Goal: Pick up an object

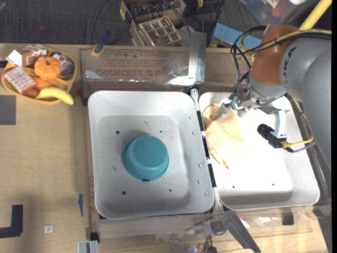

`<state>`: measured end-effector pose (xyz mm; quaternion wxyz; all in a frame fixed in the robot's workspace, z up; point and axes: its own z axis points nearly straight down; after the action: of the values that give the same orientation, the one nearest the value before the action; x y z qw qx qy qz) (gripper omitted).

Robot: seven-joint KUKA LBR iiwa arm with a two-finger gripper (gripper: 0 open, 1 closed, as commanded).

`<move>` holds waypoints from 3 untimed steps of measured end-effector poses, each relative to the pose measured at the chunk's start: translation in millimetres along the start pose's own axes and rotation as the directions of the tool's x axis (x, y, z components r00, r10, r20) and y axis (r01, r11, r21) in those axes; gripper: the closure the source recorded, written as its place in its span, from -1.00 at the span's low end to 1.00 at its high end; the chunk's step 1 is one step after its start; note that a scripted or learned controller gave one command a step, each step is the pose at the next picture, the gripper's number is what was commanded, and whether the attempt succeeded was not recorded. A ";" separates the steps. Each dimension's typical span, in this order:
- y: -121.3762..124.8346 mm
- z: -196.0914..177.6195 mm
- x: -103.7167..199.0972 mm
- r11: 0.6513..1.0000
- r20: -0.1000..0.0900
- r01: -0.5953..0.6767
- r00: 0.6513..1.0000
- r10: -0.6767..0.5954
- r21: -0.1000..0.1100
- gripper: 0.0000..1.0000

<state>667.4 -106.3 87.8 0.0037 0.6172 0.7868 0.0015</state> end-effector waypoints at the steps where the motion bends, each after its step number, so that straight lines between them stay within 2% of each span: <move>1: 2.0 -12.6 0.1 1.000 0.002 0.002 1.000 -0.002 -0.006 1.00; 2: 2.1 -12.7 0.2 1.000 0.002 0.002 1.000 -0.002 -0.006 -1.00; 3: 1.0 0.2 -0.8 1.000 -0.001 -0.030 1.000 0.030 0.002 -1.00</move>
<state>668.5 -106.9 87.6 0.0028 0.6290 0.7774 0.0012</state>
